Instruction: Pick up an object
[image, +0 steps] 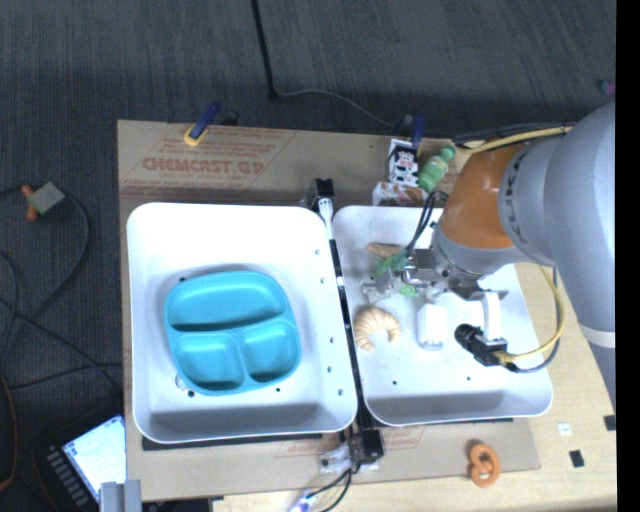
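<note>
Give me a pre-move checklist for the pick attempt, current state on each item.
1. Gripper over the right bin: ok, it sits in the bin's upper left part.
2. Object under the gripper: ok, a small green item lies right at it.
3. Object actually held: cannot tell, the wrist hides the contact.
4. Nearby clutter: not ok, the croissant and the white block lie close below the gripper.
5. Cable slack: cannot tell, the yellow cable loops low over the bin by the black connector.
6. Left bin: ok, the blue divided tray is well apart from the arm.
</note>
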